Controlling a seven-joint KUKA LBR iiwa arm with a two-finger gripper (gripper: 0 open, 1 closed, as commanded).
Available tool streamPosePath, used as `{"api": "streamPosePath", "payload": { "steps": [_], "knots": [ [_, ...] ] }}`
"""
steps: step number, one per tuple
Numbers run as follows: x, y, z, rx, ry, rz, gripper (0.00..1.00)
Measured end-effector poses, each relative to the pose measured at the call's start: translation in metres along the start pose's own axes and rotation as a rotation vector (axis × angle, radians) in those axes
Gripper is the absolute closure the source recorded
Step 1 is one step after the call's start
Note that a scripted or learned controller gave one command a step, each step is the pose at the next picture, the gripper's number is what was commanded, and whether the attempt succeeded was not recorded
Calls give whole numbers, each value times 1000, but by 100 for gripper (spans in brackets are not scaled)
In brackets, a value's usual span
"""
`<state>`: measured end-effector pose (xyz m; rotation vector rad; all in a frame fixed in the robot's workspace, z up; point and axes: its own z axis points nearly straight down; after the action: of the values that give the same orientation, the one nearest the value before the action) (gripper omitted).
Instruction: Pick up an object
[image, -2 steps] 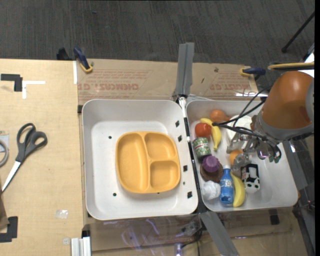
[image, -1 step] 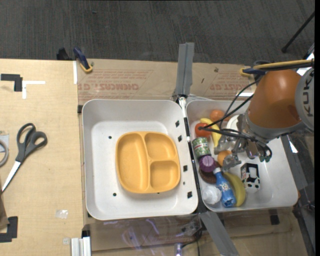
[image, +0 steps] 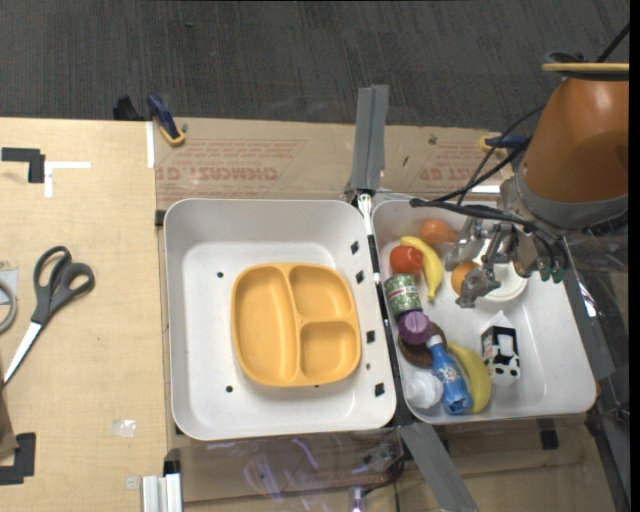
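On your left, left bin: you see a shallow white plastic bin (image: 190, 330) with rounded corners; it holds one yellow-orange plastic plate (image: 297, 324) split into three compartments, lying flat near the middle
Right bin: you have a second shallow white plastic bin (image: 560, 370) just beside the first; its contents crowd the left wall and the far end
Along the left wall: a red round fruit (image: 405, 259) at the far end; a curved yellow banana (image: 430, 265) touching it; a green-labelled tin can (image: 403, 295) on its side; a dark purple round object (image: 414, 328); a blue plastic bottle with a white cap (image: 447, 374); a second yellow banana (image: 474, 374) lying against the bottle
Far end: an orange round fruit (image: 436, 231); another orange fruit (image: 464, 277) on a small white dish (image: 506, 285)
Middle floor: a small black-and-white patterned box (image: 500, 350) standing apart from the rest
Gripper: the metal two-finger gripper (image: 482, 278) hangs over the far part of the right bin, just by the orange fruit on the dish; you cannot tell its grip state from this view
Bench: black-handled scissors (image: 52, 285) lie on the pale wood well left of the bins
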<state>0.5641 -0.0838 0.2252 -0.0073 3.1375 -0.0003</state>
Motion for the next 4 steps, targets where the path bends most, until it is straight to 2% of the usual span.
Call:
{"api": "streamPosePath", "payload": {
  "steps": [1,2,3,4],
  "knots": [
    [26,-17,108,0,3,-29,100],
    [8,42,-32,0,2,144,100],
    [77,-12,99,0,1,27,100],
    [76,-11,120,7,-30,-15,100]
  ]
}}
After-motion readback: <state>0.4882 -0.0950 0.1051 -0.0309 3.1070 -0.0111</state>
